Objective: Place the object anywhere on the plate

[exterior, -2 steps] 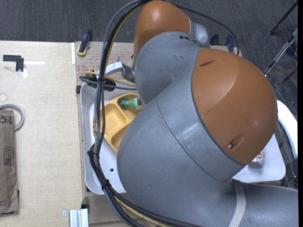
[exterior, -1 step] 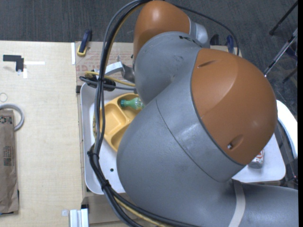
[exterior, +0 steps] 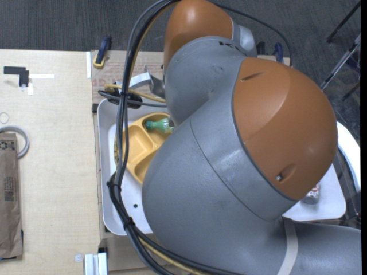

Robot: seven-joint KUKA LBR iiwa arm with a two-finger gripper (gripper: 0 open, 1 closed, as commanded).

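Observation:
The big grey and orange arm (exterior: 241, 142) covers most of both bins. Left of it a yellow plate (exterior: 139, 148) with divided sections lies in the left white bin (exterior: 106, 171). A green object (exterior: 158, 124) that looks like a small bottle rests at the plate's upper edge, right beside the arm's body. The arm hides the rest of the plate.
Black cables (exterior: 123, 96) loop from the arm's top down over the left bin. A wooden bench top (exterior: 46, 153) lies to the left, bearing a brown paper bag (exterior: 8, 193). A blue-handled clamp (exterior: 103, 51) sits at the bin's top left. A sliver of the right bin (exterior: 335, 202) shows.

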